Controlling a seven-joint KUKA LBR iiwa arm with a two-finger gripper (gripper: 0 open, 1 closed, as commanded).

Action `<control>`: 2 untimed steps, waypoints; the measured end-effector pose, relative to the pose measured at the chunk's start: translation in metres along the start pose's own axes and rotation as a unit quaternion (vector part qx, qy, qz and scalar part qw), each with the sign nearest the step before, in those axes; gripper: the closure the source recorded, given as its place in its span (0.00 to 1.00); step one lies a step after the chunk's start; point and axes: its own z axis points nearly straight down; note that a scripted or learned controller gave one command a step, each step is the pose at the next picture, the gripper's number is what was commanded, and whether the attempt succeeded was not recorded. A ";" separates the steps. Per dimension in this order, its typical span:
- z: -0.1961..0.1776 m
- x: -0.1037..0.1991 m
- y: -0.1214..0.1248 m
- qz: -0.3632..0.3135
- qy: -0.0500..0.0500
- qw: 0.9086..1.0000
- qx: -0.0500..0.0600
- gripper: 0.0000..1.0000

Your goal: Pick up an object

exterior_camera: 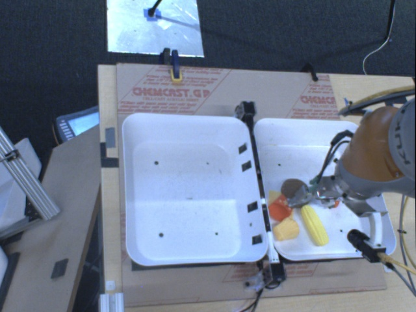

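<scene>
Nothing is lifted yet, as far as I can judge: the pick is at the reaching stage, with the grasp and lift left to do. On the worktop (214, 86) sit two shallow white bins side by side. The left bin (188, 187) has a bare floor. The right bin (292, 145) holds the objects, clustered at its near left corner: a yellow corn cob (314, 225), a pale yellow piece (286, 229) touching a red-orange piece (279, 209), and a grey-brown rounded thing (292, 188) just above them. My arm (377, 151) reaches in from the right, wrist bent low over the bin. My end effector (311, 195) hangs just above the corn cob, beside the grey-brown thing; I cannot tell whether it is wide or narrow.
</scene>
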 end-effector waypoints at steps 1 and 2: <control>-0.008 0.000 -0.001 0.000 0.000 1.000 0.001 1.00; -0.090 0.061 0.060 -0.006 0.003 1.000 0.000 1.00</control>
